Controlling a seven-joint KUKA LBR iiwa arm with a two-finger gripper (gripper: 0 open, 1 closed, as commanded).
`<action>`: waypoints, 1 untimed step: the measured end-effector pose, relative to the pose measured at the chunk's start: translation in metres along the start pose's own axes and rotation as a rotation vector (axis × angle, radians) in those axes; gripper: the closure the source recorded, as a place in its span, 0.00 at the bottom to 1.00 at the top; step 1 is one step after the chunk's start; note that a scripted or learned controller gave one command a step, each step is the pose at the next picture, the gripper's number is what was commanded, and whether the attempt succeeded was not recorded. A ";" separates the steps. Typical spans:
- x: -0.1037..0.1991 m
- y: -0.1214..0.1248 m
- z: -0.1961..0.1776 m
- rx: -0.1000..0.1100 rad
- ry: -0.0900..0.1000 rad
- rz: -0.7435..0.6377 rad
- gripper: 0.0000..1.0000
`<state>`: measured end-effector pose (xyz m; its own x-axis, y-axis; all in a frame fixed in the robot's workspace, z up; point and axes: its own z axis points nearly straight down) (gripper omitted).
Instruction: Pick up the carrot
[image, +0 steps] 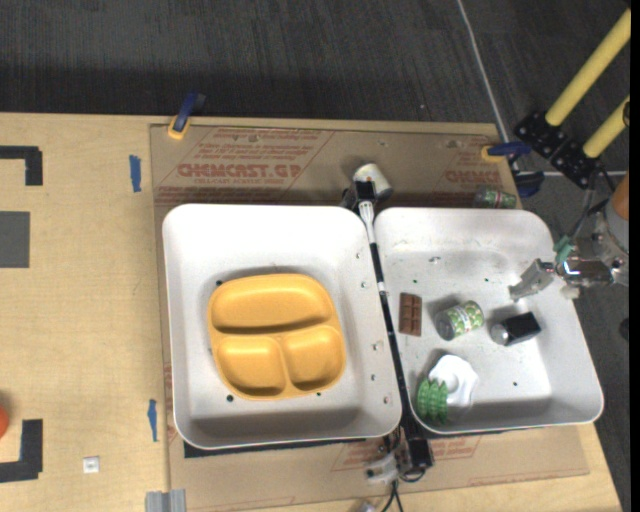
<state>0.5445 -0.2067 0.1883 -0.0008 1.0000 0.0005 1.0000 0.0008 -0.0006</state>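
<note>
1 risk dominates: misidentification. My claw (540, 278), open or closed I cannot tell, hangs over the right bin (480, 235) near a black block (517, 327). The likeliest carrot is an orange scrap (3, 421) at the table's (80, 300) far-left edge, well apart; I may seize the wrong item.

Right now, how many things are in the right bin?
4: a brown block near the left wall, a green can mid-bin, a black block to its right, a green-and-white toy at the front.
</note>
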 end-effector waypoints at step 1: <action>0.088 -0.022 0.103 -0.001 0.001 -0.146 0.00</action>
<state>0.5221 -0.1184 0.0854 -0.1467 0.9892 0.0015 0.9892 0.1467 0.0006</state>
